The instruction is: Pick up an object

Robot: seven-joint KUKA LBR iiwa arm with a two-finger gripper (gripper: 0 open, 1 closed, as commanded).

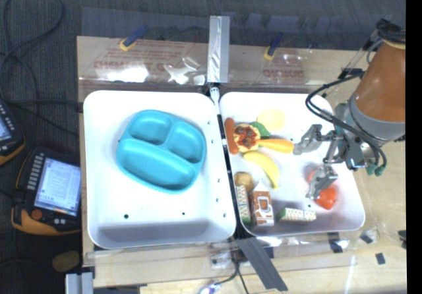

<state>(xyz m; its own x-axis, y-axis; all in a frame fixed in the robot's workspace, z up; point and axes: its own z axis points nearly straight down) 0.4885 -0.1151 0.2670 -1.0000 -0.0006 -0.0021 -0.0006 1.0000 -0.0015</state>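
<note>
My gripper [315, 162] hangs over the right side of the right bin [353, 217], and its two grey fingers are spread apart. One fingertip [306, 144] points toward an orange toy [278, 146]. The other [322, 182] sits just above a red tomato-like toy [327, 198], which it partly hides. Between the fingers I see bare white bin floor, so the gripper is open. A yellow banana [262, 166] lies left of the gripper, apart from it.
The right bin also holds a pale yellow slice [270, 118], a red-topped food toy [241, 135], a brown round piece [244, 179], small boxes [261, 208] and a green-white bar [297, 215]. The left bin [99, 220] holds a blue divided plate [161, 147].
</note>
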